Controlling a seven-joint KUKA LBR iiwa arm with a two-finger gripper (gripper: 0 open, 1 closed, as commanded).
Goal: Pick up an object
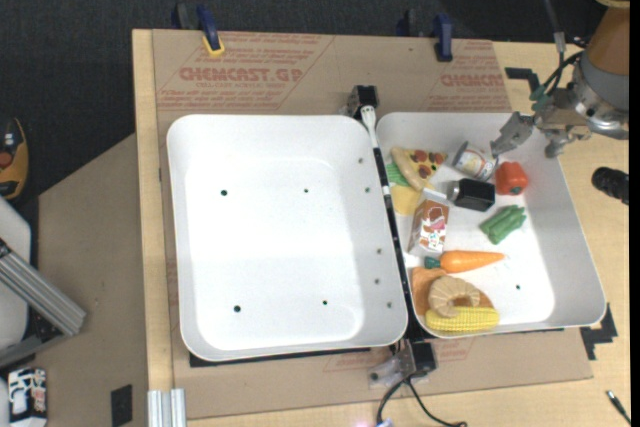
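Observation:
The right bin (560,300) holds several toy foods: a pizza slice (418,160), a silver can (470,158), a black block (472,193), a red tomato (511,177), a green pod (503,223), a snack packet (432,227), a carrot (470,261), a bread roll (455,295) and a corn cob (462,320). My gripper (531,137) hangs over the bin's far right corner, just above and beyond the tomato. Its fingers are spread open with nothing between them.
The left bin (270,235) lies beside the right one, with a raised divider (385,205) where they meet. Blue clamps (210,30) (442,35) hold the cardboard base at the back. The arm's grey body (605,85) enters from the upper right.

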